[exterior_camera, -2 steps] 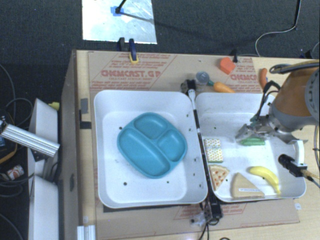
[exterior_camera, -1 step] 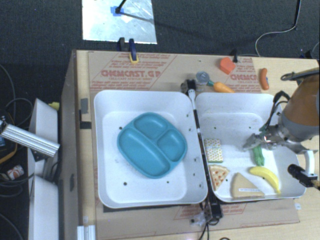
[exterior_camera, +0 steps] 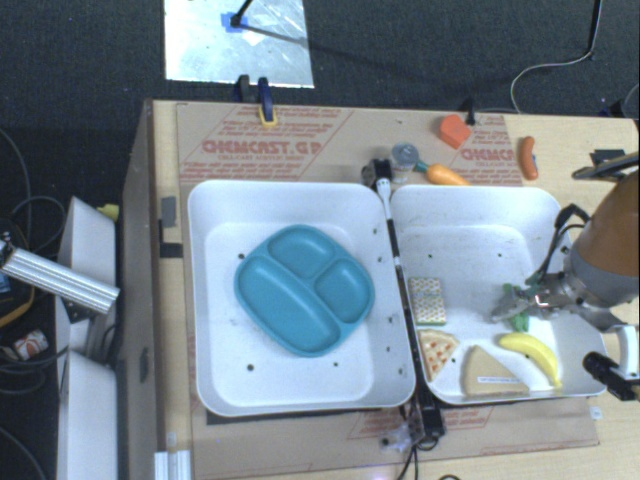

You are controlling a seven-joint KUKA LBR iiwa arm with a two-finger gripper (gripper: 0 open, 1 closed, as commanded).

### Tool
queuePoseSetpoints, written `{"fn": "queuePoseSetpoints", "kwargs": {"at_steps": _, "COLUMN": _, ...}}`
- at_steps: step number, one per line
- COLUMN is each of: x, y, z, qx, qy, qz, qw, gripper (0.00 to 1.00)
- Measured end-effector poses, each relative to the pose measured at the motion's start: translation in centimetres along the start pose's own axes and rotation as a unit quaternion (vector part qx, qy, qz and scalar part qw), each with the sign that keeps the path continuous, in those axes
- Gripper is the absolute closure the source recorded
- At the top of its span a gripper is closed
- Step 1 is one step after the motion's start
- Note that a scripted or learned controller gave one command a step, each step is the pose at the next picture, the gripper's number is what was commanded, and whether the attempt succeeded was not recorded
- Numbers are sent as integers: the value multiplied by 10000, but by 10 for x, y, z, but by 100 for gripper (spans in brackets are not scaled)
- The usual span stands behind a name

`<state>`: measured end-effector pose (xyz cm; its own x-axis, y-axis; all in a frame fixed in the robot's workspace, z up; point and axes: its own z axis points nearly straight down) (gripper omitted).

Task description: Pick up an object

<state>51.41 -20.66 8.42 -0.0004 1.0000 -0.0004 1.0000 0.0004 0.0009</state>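
Observation:
In the right bin [exterior_camera: 470, 213] lie a yellow banana [exterior_camera: 532, 353], a tan sandwich wedge [exterior_camera: 490, 373], a pizza slice [exterior_camera: 437, 352] and a speckled green cracker [exterior_camera: 427, 299]. My gripper [exterior_camera: 512, 306] reaches in from the right and hangs low over the bin, just above the banana's upper end. A small green thing [exterior_camera: 519, 317] shows at the fingertips; whether it is held I cannot tell. The left bin [exterior_camera: 220, 228] holds a blue divided plate [exterior_camera: 303, 288].
On the bench behind the bins lie an orange block [exterior_camera: 453, 131], a carrot-like toy [exterior_camera: 443, 175], a small sausage-shaped piece [exterior_camera: 527, 158] and a blue-yellow clamp [exterior_camera: 265, 100]. The arm's orange-banded wrist [exterior_camera: 612, 243] covers the right bin's right wall.

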Motion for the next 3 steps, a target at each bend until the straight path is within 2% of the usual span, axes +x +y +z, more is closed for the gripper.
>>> {"fn": "queuePoseSetpoints", "kwargs": {"at_steps": 1, "x": 0, "y": 1, "z": -11, "qx": -17, "qy": -2, "qz": -2, "qw": 10000, "gripper": 100}}
{"fn": "queuePoseSetpoints", "kwargs": {"at_steps": 2, "x": 77, "y": 8, "z": -73, "qx": -10, "qy": 3, "qz": -18, "qw": 10000, "gripper": 100}}
{"fn": "queuePoseSetpoints", "kwargs": {"at_steps": 3, "x": 144, "y": 49, "z": -117, "qx": -13, "qy": 6, "qz": -20, "qw": 10000, "gripper": 100}}
